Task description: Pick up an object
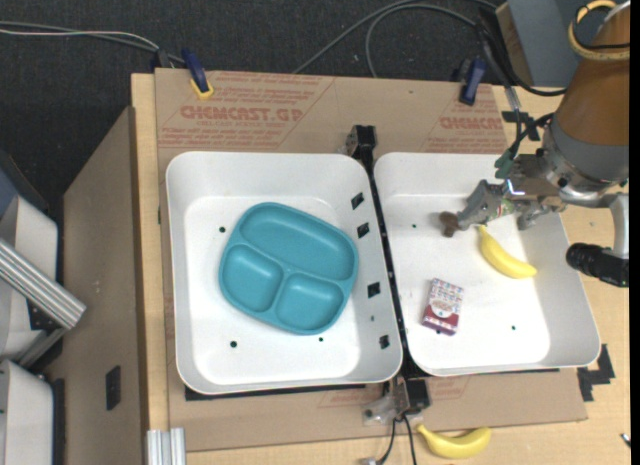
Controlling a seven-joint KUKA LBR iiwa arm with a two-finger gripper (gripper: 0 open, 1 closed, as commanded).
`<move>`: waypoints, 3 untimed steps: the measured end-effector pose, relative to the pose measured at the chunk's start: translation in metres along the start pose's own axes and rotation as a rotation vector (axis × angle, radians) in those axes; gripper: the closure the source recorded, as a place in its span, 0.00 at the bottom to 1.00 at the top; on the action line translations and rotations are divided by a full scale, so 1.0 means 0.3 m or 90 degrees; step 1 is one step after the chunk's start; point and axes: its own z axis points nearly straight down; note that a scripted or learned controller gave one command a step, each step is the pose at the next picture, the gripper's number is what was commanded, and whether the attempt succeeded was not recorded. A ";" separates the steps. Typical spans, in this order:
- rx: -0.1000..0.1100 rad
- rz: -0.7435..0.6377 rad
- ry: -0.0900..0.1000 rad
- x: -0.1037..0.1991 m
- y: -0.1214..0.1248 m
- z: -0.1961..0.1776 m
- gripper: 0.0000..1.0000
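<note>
The right bin (560, 343) holds a yellow banana (503, 256), a small red and white packet (443, 306) and a small brown object (448, 221). My gripper (488, 207) hangs low over the bin's upper part, just above the banana's upper end and right of the brown object. Nothing is seen held in it. The arm (595, 103) comes in from the right, its orange band above the wrist.
A teal divided plate (288, 267) lies in the left bin (190, 253). A second banana (455, 440) lies outside the bins at the bench's front edge. Blue clamps (196, 73) and cables sit at the back. A black divider (375, 243) runs between the bins.
</note>
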 end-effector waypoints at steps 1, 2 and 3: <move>-0.008 -0.002 -0.001 0.001 0.007 -0.020 0.00; -0.004 -0.001 0.000 -0.001 0.004 0.189 0.00; -0.004 0.000 0.000 -0.013 0.004 0.398 0.00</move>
